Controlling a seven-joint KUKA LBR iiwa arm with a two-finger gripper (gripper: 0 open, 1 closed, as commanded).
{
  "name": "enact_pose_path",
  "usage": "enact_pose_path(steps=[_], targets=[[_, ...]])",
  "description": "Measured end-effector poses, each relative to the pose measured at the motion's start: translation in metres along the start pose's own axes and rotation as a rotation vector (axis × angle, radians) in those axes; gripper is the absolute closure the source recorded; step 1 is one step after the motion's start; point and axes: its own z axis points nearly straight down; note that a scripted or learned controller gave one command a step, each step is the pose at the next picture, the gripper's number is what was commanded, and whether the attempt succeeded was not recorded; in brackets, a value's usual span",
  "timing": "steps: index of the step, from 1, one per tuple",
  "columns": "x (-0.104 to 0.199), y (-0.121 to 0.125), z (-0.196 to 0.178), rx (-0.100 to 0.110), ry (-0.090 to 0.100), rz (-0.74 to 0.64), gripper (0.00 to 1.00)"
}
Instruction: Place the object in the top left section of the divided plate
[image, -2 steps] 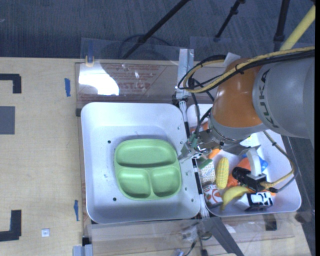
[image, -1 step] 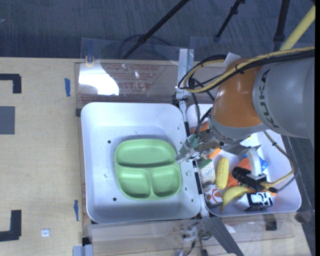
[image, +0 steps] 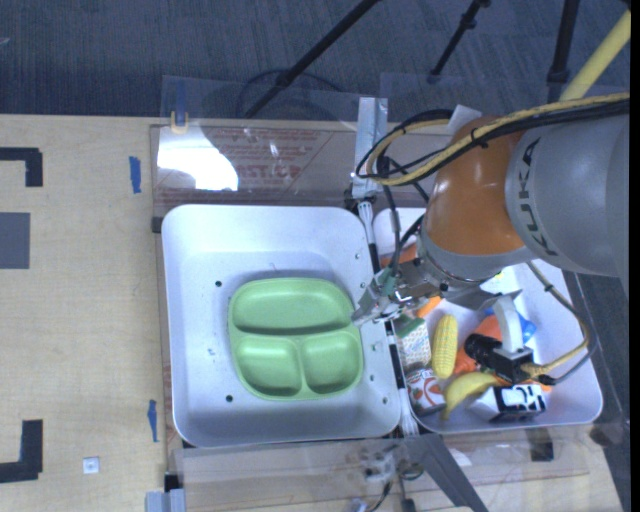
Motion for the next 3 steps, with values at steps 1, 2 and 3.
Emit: enact_pose_path(steps=[1, 2, 3], targets=[[-0.080, -0.057, 0.000, 0.001, 0.001, 0.253, 0.00], [-0.042, -0.043, 0.000, 0.000, 0.001, -0.057, 0.00], [-0.002, -0.041, 0.000, -0.001, 0.000, 0.256, 0.00]])
